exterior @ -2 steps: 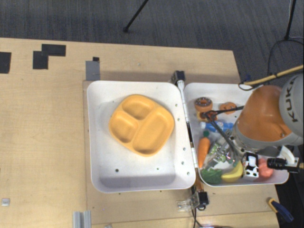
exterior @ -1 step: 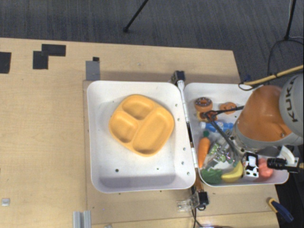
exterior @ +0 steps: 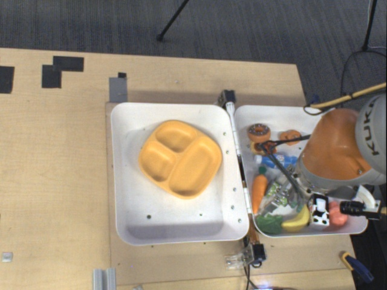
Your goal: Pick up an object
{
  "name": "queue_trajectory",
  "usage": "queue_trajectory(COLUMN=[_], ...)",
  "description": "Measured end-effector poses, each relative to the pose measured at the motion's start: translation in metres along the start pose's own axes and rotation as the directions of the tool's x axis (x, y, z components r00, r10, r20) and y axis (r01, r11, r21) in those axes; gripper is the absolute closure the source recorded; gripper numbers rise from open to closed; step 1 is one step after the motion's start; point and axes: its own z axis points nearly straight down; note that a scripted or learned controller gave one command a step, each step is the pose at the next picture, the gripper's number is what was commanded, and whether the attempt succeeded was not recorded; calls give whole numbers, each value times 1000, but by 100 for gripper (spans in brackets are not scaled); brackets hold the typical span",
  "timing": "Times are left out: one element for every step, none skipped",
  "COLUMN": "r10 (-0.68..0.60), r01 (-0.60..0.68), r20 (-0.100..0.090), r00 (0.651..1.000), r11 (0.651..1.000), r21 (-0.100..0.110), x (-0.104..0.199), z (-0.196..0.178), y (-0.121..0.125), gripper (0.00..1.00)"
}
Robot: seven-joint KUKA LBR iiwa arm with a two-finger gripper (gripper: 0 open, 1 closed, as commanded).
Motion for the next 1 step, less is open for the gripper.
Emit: queue_trajectory(r10=[0], r01=[0], r20=[0], r00=[1000], r11=[1000], r21=[0], x=[0], z=[0], y=[0], gripper=[0])
